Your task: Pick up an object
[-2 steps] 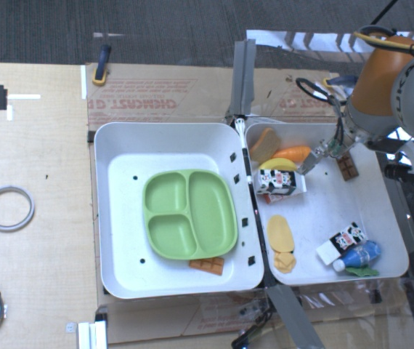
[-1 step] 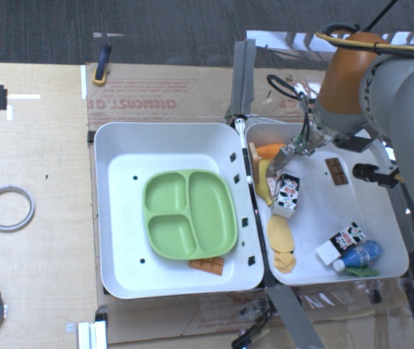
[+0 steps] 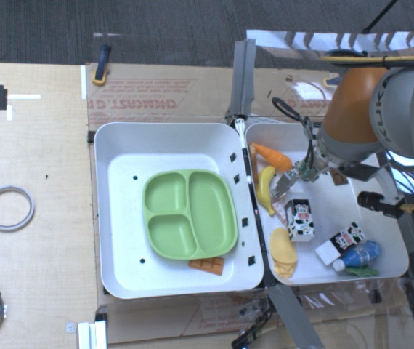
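We count two white bins on the surface (image 3: 33,144). Left bin (image 3: 112,195): one green divided plate (image 3: 190,214), one brown waffle-like piece (image 3: 208,265) poking out under its near edge. Right bin (image 3: 388,246): one carrot (image 3: 272,155), one banana (image 3: 265,187), one cow-print carton (image 3: 301,220), one pale yellow piece (image 3: 283,253), one blue bottle (image 3: 359,255) — plus a small cow-print item (image 3: 350,235). The pincer (image 3: 283,186) sits low just beside the banana; we cannot tell if it is apart or together.
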